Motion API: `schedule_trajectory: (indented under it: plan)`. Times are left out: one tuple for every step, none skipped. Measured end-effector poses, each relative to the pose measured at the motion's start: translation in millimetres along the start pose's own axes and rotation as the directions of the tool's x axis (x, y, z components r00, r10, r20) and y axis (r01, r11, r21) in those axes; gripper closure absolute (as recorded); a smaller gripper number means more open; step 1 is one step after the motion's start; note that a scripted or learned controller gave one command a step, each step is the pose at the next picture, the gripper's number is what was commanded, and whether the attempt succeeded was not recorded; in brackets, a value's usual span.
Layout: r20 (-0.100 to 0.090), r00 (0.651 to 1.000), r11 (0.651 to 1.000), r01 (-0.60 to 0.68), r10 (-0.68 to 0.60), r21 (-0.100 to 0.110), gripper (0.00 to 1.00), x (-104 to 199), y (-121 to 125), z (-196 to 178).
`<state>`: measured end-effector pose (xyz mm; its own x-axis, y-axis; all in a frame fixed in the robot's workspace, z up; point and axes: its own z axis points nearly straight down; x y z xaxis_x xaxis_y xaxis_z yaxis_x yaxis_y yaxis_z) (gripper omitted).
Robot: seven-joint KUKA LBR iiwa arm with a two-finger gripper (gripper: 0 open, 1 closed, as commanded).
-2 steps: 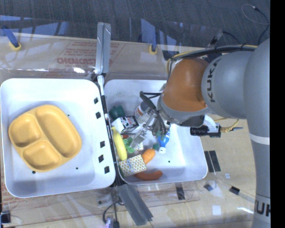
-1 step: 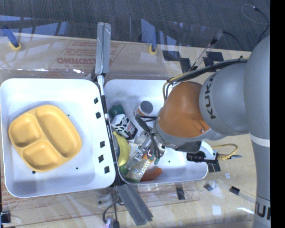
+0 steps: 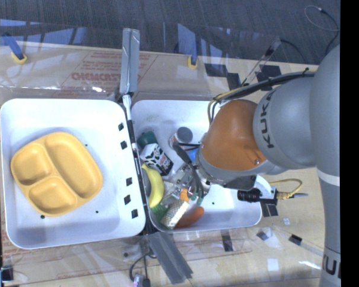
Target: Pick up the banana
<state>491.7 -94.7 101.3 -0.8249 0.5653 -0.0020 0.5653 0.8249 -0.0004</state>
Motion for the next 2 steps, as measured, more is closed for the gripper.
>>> schedule_trajectory:
  plan:
    - [0.0,1.0,1.0,0.0,0.0,0.0,0.0,0.0,0.1,-0.1]
    - [0.001,1.0,1.0,0.006,-0.006,0.0,1.0,-0.6,1.0,-10.0]
